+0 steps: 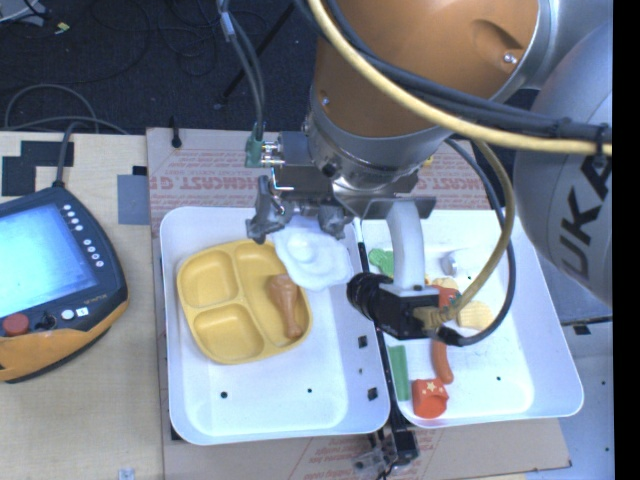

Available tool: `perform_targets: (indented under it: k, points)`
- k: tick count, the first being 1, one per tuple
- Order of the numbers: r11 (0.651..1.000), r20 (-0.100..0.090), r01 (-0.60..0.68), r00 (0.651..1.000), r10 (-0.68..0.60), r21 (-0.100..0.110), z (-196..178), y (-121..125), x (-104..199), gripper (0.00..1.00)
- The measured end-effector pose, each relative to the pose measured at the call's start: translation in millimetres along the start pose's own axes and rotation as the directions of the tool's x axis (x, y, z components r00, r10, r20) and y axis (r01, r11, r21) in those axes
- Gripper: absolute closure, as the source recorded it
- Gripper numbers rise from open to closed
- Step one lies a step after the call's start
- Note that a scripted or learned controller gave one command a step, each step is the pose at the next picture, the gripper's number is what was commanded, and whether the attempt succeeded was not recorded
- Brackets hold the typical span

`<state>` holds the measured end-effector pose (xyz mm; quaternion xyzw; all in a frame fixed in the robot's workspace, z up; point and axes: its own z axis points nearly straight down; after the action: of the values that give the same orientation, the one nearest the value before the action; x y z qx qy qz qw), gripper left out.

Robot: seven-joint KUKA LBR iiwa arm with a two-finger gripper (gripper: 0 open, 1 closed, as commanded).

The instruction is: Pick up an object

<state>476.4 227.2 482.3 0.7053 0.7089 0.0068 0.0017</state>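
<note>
The gripper sits mid-frame over a white object (finger state unclear); reversed "UK" lettering marks the arm at right.

A pale wooden tabletop carries a brown cardboard sheet printed with red letters. Beyond its far edge lies dark carpeted floor strewn with black cables, evenly lit.

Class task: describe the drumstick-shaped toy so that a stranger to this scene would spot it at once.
Find the left white bin, which holds a yellow divided tray. The brown drumstick lies in the tray's right compartment. It is the one brown piece there, unlike the white object just above it.
</note>
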Motion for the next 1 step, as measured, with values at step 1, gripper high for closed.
perform_targets:
  k: [1]
  points:
    - [1.000,0.014,-0.006,1.000,0.006,0.026,98.5,-3.3,-22.9,1.00]
